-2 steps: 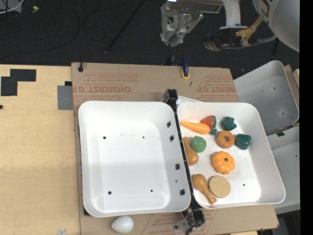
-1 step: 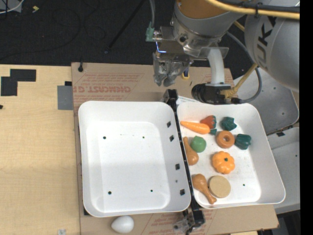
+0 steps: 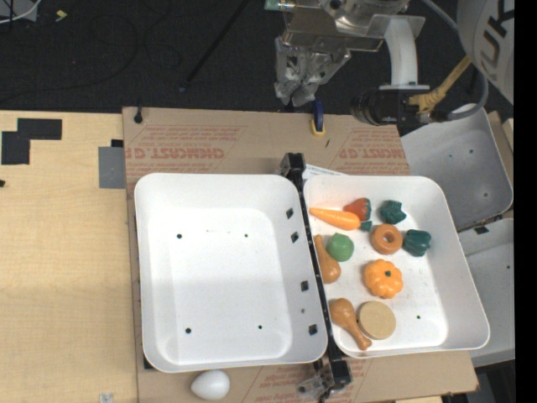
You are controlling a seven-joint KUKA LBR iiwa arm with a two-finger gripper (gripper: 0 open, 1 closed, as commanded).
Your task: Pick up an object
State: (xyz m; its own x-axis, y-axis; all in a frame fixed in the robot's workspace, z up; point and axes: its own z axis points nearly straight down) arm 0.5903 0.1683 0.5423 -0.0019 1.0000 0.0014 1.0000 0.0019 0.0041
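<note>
The right bin (image 3: 457,309) holds several toy foods: an orange carrot (image 3: 336,218), a red pepper (image 3: 359,208), two dark green pieces (image 3: 391,212) (image 3: 416,241), a brown donut (image 3: 387,239), a green ball (image 3: 340,247), an orange pumpkin (image 3: 383,278), a tan disc (image 3: 377,319), a chicken drumstick (image 3: 346,317) and a brown piece (image 3: 326,264) against the left wall. My gripper (image 3: 300,91) hangs high above the bench's far edge, behind the divide between the bins and well away from every object. Nothing shows in its grasp.
The left bin (image 3: 155,309) stands beside the right one, joined by a black divider (image 3: 304,250). A white egg (image 3: 210,384) lies outside on the cardboard by the left bin's front edge. A small blue and yellow clip (image 3: 317,121) sits on the board's far edge.
</note>
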